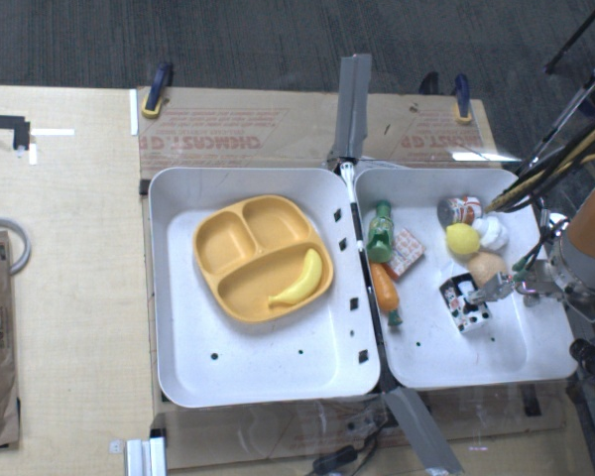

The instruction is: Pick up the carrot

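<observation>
While the end effector [504, 288], grip state impossible to tell, hovers right of the carrot [384, 290], risks nudging the green bottle [380, 232] beside it.

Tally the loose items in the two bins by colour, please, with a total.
Yellow: 3, divided plate, banana, lemon
Green: 1, bottle
Orange: 1, carrot
Tan: 1, round item
Mixed print: 3, can, packet, black-and-white box
Total: 9

The end effector [498, 288] hangs low at the right, fingers pointing left.
</observation>
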Controlling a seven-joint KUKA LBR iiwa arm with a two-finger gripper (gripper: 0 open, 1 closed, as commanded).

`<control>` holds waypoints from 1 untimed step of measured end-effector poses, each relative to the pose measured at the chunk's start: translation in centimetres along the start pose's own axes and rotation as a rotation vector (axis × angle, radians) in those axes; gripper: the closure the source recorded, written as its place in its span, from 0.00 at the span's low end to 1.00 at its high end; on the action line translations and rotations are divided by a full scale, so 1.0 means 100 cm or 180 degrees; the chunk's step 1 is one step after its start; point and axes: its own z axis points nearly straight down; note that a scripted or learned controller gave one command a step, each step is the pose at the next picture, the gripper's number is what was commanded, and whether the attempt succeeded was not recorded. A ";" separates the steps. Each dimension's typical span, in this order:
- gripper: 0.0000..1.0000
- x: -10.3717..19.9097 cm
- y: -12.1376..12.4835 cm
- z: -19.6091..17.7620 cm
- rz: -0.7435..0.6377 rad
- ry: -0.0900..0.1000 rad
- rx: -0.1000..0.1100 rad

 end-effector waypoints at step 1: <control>0.00 0.015 -0.005 0.000 -0.0838 -0.0061 -0.0001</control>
